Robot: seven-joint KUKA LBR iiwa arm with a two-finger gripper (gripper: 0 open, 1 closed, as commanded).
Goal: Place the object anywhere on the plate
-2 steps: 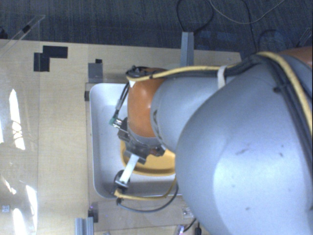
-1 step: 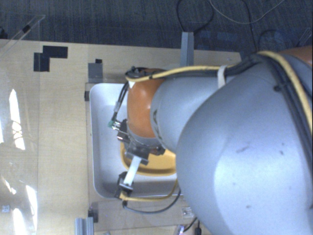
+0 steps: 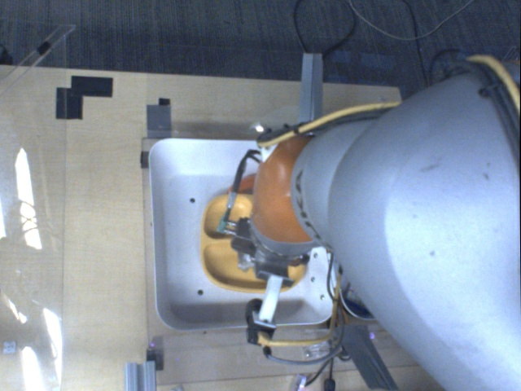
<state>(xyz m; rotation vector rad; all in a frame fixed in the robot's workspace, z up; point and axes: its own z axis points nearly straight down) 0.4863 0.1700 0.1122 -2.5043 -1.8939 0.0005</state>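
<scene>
Dark carpet with loose black cables ran along the top of the view, beyond a pale wooden desk [image 3: 89, 218]. One white bin [image 3: 175, 218] was visible on the desk; the grey arm [image 3: 407, 218] covered the area to its right. A yellow plate [image 3: 218, 255] lay in the bin, its right part hidden under the orange band [image 3: 281, 194] and wrist. The tool [image 3: 264, 312] sat over the bin's near edge — a pale finger-like part showed, but whether it was open or closed could not be told. The object to be placed could not be made out; a small reddish patch showed beside the band at the plate's upper edge — unidentifiable.
</scene>
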